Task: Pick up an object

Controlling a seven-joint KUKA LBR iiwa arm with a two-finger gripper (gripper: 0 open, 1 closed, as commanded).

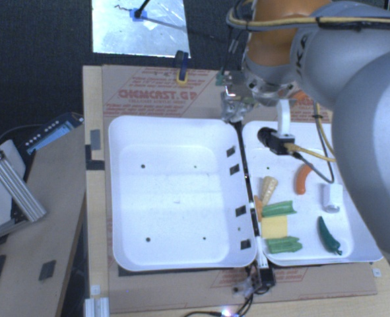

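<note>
Camera view: two white bins lie side by side across the middle of the frame. The left bin (171, 197) carries no objects on its floor. The right bin (353, 233) holds all the small things, gathered in the lower centre-right of the frame: a pale cone (268, 188) just right of the divider, a green piece (278, 209) below it, a yellow block (274, 227) touching that piece from beneath, and another green piece (284, 245) at the near edge. Further right lie an orange sausage-shaped thing (302, 177), a small white piece (331, 198) and a dark green pepper-like thing (328, 236).

The arm (353, 65) fills the upper right of the frame, and the gripper (234, 109) hangs at upper centre, above the far rim where the two bins meet, well apart from every object. Nothing is visible between its fingers, so it carries nothing; whether they are spread or closed I cannot tell, since the wrist hardware hides them.

To do this step well, I judge the arm should travel toward the lower right and choose an object standing alone, such as the orange one or the pepper, rather than the touching green-and-yellow cluster. Descend straight, straddle the narrow width, and close only once low.
</note>
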